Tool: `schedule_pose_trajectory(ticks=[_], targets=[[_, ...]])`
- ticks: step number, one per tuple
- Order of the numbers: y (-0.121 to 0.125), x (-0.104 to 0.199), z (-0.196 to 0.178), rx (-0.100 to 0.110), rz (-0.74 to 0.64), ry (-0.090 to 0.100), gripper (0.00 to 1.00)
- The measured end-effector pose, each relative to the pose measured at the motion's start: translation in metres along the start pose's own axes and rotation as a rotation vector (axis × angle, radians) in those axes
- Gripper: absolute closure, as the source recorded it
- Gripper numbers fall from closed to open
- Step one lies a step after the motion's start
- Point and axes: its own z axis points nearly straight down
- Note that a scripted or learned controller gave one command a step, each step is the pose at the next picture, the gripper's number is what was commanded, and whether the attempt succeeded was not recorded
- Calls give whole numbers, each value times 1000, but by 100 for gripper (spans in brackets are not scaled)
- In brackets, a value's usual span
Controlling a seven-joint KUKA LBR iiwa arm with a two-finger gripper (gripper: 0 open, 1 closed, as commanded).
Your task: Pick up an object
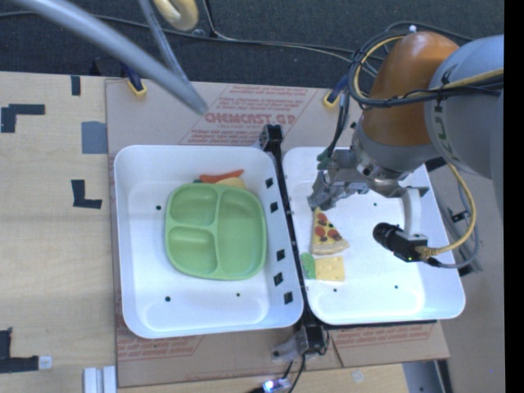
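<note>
1. The gripper is seen over the upper left part of the right bin, close to the divider between the two bins.
2. Whether the jaws are open or closed cannot be told (they are dark and seen nearly end-on), and nothing is seen between them.
3. The nearest candidate, a toy pizza slice, lies flat on the floor of the right bin, just below the gripper in the picture, towards the near edge of the bench.
4. Its long axis is judged to run roughly from the far side to the near side of the bin, with the narrow tip towards the gripper and the wide crust end away from it.
5. A yellow cheese-like square and a small green piece are found just beyond the crust end, apparently touching each other.
6. In the left bin a green divided plate is resting, with an orange carrot-like piece at its far rim.
</note>
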Motion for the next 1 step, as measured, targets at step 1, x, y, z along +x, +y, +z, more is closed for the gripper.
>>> schedule_pose_trajectory(ticks=[1], targets=[[20,58,5,-1,0,0,100]])
